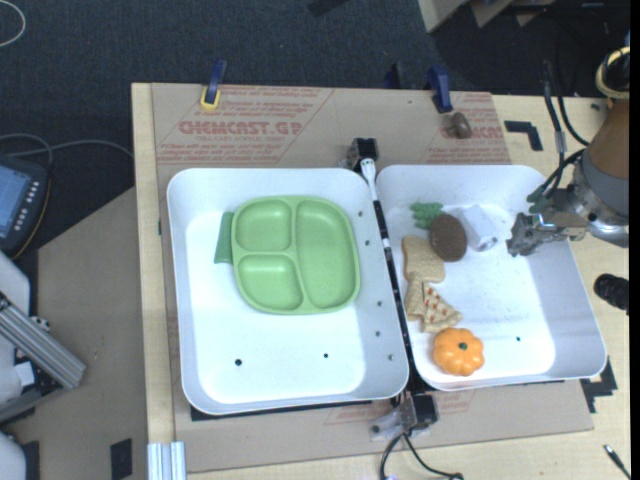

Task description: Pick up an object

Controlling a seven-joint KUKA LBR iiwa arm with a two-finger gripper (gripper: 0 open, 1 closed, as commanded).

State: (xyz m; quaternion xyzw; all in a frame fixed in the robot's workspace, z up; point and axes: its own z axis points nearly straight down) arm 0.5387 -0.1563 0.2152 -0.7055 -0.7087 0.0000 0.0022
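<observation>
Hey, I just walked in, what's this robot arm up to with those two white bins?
The arm reaches in from the right, and its gripper hangs over the right bin, nothing visibly held. That bin holds toy food along its left side: a brown oval piece, a green leafy piece, crackers, a pizza slice and a small pumpkin. The left bin holds a green divided plate. Nothing looks picked up yet.

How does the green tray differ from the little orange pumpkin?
The green tray is flat, wide and split into three compartments; the orange pumpkin is small and round. The green tray lies in the left bin, the orange pumpkin in the right bin. Both rest untouched.
</observation>
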